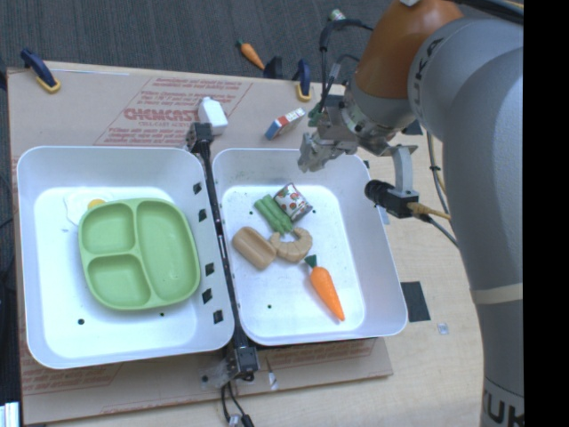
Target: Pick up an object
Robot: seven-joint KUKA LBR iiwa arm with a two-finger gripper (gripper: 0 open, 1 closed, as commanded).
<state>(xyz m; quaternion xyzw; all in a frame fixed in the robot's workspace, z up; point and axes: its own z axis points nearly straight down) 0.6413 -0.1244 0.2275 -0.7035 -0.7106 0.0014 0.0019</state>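
- Where the two shallow white bins sit side by side, the left bin (pixel 36 327) holds a green divided plate (pixel 139 253) with three compartments; a bit of yellow (pixel 95 205) peeks out at the plate's far left edge.
- The right bin (pixel 378 278) holds a cluster of toy foods: a small printed carton (pixel 292 202) at the far side, a green pod-like piece (pixel 272 215) just left of it, a tan bread-like piece (pixel 253 247) and a pale ring-shaped piece (pixel 294 245) touching in the middle, and a toy carrot (pixel 325 292) nearer and to the right.
- The grey arm (pixel 471 140) with its orange band reaches in from the right; the gripper (pixel 313 155) hangs over the far rim of the right bin, above and apart from the carton.
- Whether the jaws are spread or pressed together cannot be told; nothing shows between them.
- The bins rest on printed brown cardboard (pixel 151 105) laid over the table (pixel 444 327). A small red, white and blue box (pixel 284 124) lies on the cardboard beyond the right bin, and a clamp (pixel 42 70) grips its far left corner.
- Dark carpet (pixel 160 16) lies beyond.
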